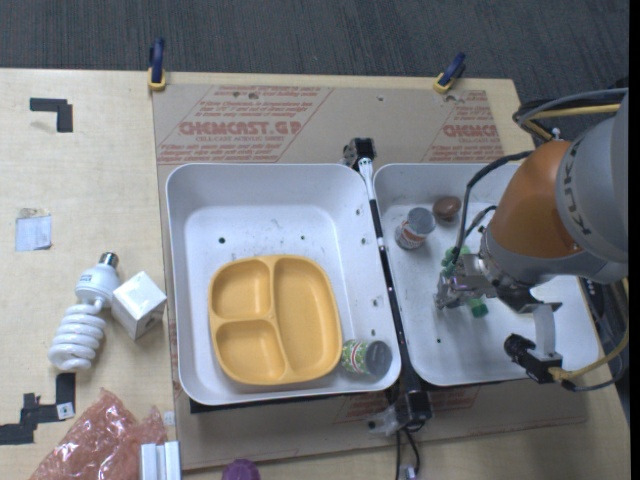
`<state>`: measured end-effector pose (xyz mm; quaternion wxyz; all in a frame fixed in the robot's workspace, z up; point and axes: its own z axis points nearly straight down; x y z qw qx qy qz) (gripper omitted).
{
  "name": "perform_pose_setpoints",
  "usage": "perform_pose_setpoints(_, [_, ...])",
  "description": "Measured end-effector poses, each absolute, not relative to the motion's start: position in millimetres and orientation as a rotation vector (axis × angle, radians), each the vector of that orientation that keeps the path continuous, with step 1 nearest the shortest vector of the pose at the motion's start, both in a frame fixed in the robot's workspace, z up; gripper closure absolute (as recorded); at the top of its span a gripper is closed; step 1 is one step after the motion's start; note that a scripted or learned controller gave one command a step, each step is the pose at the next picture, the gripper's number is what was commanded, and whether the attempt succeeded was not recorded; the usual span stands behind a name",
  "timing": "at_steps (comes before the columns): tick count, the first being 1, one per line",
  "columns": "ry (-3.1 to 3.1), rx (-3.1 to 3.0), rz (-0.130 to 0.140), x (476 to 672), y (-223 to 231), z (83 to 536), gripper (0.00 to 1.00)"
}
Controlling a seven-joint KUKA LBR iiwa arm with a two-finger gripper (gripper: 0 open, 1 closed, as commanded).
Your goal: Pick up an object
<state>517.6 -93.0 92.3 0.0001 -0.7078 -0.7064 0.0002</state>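
Low over the right bin, the arm points its gripper down

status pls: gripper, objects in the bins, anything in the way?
Gripper low in right bin, grasp not readable. Small can and brown round object loose at that bin's far end. Left bin: yellow divided tray, green can beside it. Nothing blocking.

The grey arm reaches in from the right edge of the surface, its orange band bent downward, the gripper pointing down and left.
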Motion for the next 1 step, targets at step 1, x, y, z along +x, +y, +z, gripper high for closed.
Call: perform_pose_setpoints(1, [-2.225,-2.22,0.0,592.4,-120.8,92.7,0.0])
